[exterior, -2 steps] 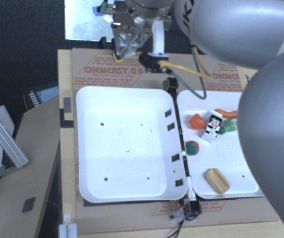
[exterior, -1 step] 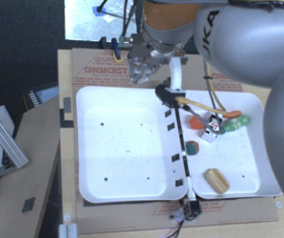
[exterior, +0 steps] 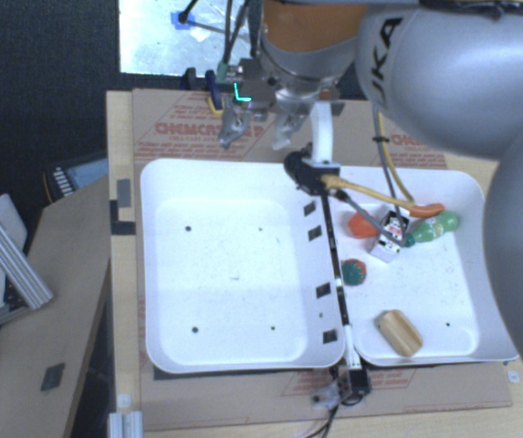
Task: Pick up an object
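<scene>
Pincer (exterior: pixel 259 135) hangs open above the left bin's (exterior: pixel 165 245) far rim.

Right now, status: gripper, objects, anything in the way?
Gripper open, holding nothing, above far rim of left bin. Objects untouched in right bin: tan piece, green-orange ball. Nothing blocking.

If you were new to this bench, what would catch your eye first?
The grey arm looms over the top right, its gripper open above the bins' far edge. In the right bin, small objects cluster: a tan block near the front and a green-red ball by the divider.
</scene>
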Controlling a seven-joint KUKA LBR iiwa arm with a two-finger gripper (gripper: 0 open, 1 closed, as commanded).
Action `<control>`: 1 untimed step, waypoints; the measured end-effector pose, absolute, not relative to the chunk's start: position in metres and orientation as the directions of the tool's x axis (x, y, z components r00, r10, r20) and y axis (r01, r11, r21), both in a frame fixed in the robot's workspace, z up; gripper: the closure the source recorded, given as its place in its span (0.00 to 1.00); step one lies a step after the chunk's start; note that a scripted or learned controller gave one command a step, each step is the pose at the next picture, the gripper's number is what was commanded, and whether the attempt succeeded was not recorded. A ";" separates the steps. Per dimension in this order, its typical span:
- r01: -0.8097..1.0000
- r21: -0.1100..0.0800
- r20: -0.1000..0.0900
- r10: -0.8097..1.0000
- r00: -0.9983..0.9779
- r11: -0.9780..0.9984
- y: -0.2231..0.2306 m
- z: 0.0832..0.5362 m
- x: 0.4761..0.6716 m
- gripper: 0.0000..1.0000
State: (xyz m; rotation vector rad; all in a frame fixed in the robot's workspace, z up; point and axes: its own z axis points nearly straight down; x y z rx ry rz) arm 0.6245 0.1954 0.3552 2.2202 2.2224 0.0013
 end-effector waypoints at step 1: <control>1.000 0.017 0.006 1.000 -0.006 0.006 0.219 0.485 0.638 0.00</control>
